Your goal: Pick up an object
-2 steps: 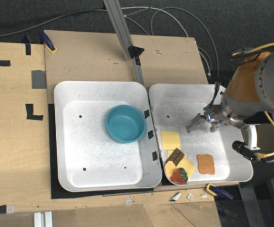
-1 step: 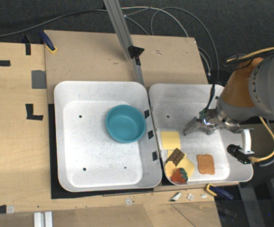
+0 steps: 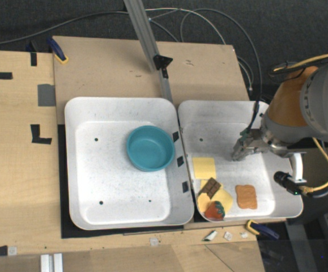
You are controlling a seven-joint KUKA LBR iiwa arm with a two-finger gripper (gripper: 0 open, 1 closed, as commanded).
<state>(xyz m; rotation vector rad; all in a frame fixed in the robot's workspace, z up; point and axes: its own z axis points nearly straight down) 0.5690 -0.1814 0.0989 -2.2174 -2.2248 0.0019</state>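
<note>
Left bin [image 3: 84,208]: holds 1 blue bowl [image 3: 149,147], upright, sitting toward the bin's right edge and slightly nearer its far edge than its near one. The rest of that bin's floor, from the left edge across to the bowl and along the near edge, is bare white.

Right bin [image 3: 209,115]: 4 small items, all clustered toward the near edge. A yellow square block [image 3: 204,167] lies near the left edge, about midway down. Just nearer the near-left corner a dark brown piece [image 3: 210,187] lies tilted on top of a yellow shape [image 3: 223,198], and a red and green item [image 3: 214,210] sits against that yellow shape in the near-left corner. An orange-brown cracker-like piece [image 3: 246,196] lies flat near the near edge, apart from the others, toward the bin's middle.

Gripper [image 3: 238,153]: hangs low over the right bin's centre, right of the yellow block and farther from the near edge than the cracker, touching neither. Nothing is seen between its fingers; whether they are spread or closed, cannot tell. The far half of the right bin is bare.
</note>
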